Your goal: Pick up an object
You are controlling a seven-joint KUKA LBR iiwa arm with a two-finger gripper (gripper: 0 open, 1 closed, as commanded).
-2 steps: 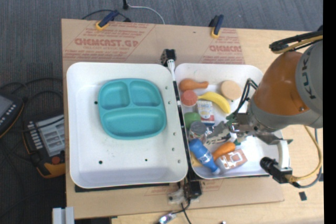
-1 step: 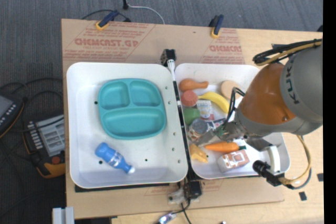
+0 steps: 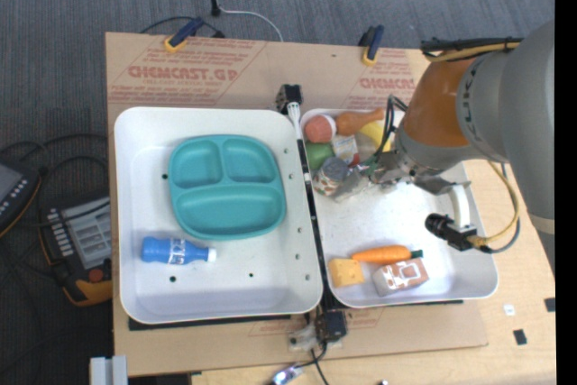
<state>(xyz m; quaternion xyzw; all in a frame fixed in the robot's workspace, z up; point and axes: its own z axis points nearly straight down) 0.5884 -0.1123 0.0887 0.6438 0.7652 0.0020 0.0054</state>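
Looking down at a slant on a tabletop point(image 3: 180, 72) carrying two shallow white bins side by side, the left bin point(image 3: 135, 194) holds a teal divided plate point(image 3: 225, 185) near its middle and, toward its near left corner and well apart from the plate's rim, a small blue bottle point(image 3: 176, 252) lying on its side. The right bin point(image 3: 451, 284) is more crowded. At its far left corner sits a cluster: a reddish round piece point(image 3: 318, 129), something orange and yellow beside it, and a grey rounded object point(image 3: 335, 176) just in front. The arm's gripper point(image 3: 383, 171) hangs low just beside this cluster; whether anything sits in it cannot be told, since the wrist hides it. Along the near edge lie a yellow wedge point(image 3: 344, 271), an orange carrot-shaped toy point(image 3: 383, 254) and a small grey-and-red box point(image 3: 401, 278), close together. Judged from their look, these are light, stiff plastic toys, likely smooth and prone to slip. The carrot seems best taken across its narrow middle; the rounded pieces in the cluster could roll away from a pinch and crowd each other.
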